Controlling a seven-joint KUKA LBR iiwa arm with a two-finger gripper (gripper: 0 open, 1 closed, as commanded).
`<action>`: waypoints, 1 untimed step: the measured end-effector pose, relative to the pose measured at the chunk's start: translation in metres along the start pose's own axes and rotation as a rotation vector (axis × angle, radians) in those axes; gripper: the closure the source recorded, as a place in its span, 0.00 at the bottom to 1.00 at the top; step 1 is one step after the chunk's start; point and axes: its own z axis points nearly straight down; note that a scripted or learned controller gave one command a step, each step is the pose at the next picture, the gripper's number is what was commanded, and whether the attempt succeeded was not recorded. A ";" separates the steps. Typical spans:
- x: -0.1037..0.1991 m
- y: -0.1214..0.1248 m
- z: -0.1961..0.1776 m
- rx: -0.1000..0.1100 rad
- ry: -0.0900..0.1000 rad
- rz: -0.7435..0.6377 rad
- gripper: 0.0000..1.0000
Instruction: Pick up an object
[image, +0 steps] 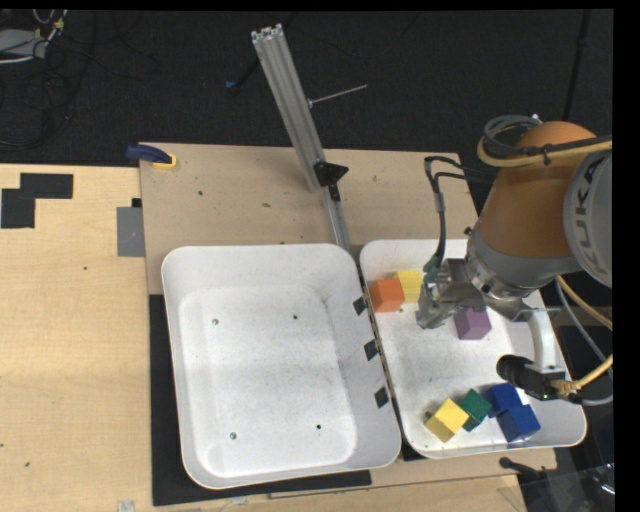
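A: Report pincer (432, 310) status.

B: Positioned over the right bin (415, 395), at its upper part, between the yellow block (410, 281) and the purple block (472, 323). Finger opening: cannot tell, hidden by the wrist housing. Nothing seen between the fingers.

A: Describe the candidate objects.

B: Small solid-coloured blocks, roughly cubic, matte. Orange block (387, 294) at the right bin's upper left edge, just beside the yellow block. Purple block just right of the pincer, partly covered by the arm.

A: Count per item.

B: Two white bins: left bin (200, 300), right bin. Blocks in the right bin: one orange, one purple, one green, two yellow, two blue. Seven in total. Second yellow block (447, 418), green block (476, 408) and both blue blocks (510, 410) clustered at the right bin's lower edge, touching or nearly so.

A: Orientation and long axis?

B: No clear long axis on the near-cubic blocks. Orange block squared with the right bin's wall. Lower yellow block turned diagonally to that wall. Lower cluster running left to right along the right bin's lower rim.

A: Other fixtures?

B: One aluminium rail (295, 110) slanting up from the gap between the bins, on the counter (230, 190).
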 end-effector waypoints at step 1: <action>0.054 -0.013 0.014 0.001 0.000 0.000 1.00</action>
